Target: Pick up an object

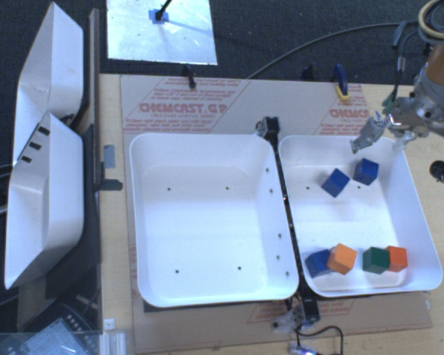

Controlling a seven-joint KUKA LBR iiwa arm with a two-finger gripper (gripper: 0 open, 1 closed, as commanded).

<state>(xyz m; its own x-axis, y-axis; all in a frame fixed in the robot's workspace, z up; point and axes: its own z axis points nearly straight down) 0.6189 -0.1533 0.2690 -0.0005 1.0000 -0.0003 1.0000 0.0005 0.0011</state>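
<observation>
Pincer [379, 133]: metal two-finger tool at the far right corner of the right-hand shallow white plastic bin [416, 220], raised above the rim; whether released or clenched cannot be told; nothing visible between its tips.

Nearest items: dark blue cube [366, 171] just below the pincer, with a lighter blue cube [335, 182], tilted, just beside it on the left; the two sit close but apart.

Near edge of the same bin, a row: blue block [318, 262] touching an orange cube [342, 258]; a green cube [375, 259] touching a smaller orange block [397, 258].

Left-hand shallow white plastic bin [207, 220]: adjoining, on the tan worktop [111, 272].

Step in hand, by judgement: approach, no grasp made. Next move calls for centring over one cube, likely the dark blue one, then descending with tips straddling it, clear of its neighbour.
</observation>
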